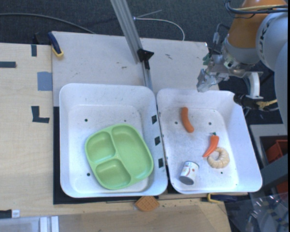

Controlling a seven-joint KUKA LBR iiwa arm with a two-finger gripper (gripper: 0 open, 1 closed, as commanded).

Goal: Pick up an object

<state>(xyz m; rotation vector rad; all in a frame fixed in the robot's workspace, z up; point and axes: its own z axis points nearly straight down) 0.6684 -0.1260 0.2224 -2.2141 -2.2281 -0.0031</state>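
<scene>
The gripper (206, 82) hovers over the right bin (241, 124) rim — whether it's open, I cannot tell — and could clip that rim descending toward the sausage (186, 119).

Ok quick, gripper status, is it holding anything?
Gripper: above the right bin's far edge, nothing seen in it; open or shut cannot be told.
</scene>
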